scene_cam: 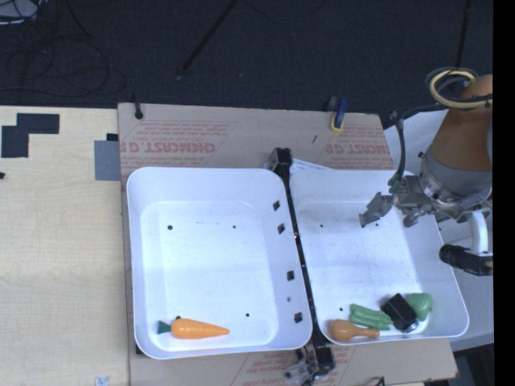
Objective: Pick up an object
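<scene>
Take the black divider (291, 248) between the two bins as your landmark. Well to its left, in the left bin (153, 185), you have a carrot (199, 329) lying flat along the near wall, untouched.

Just right of the divider's near end, in the right bin (354, 191), a small heap sits against the near wall: an orange gourd (352, 331), green pods (370, 317), a black block (400, 311) resting partly on them, and a green piece (420, 302) beyond it. You cannot tell from this view how tightly they are tangled.

Further right and toward the far side, the gripper (392, 211) hangs over bare bin floor, well apart from the heap. Its fingers look spread, with nothing between them.

So, as you can judge it, nothing is picked up. What remains is everything: choosing an object, descending, closing and lifting. The heap is the nearer target.
</scene>
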Controlling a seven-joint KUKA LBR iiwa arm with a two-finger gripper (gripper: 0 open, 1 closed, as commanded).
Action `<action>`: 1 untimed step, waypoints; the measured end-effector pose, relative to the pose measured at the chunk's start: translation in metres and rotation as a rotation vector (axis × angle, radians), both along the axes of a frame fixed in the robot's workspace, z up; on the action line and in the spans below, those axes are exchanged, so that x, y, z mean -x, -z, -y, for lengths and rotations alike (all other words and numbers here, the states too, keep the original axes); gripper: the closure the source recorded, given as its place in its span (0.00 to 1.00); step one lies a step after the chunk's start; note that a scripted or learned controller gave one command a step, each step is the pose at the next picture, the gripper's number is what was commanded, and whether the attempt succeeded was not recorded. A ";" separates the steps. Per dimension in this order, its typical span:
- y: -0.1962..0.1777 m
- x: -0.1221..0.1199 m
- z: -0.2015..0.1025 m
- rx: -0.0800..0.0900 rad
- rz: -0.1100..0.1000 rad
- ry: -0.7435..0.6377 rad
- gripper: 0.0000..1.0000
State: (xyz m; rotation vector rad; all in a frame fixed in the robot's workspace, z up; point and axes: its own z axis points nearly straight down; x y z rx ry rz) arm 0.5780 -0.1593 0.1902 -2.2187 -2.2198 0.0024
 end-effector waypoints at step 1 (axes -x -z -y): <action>0.087 -0.066 -0.009 0.000 -0.001 -0.002 0.00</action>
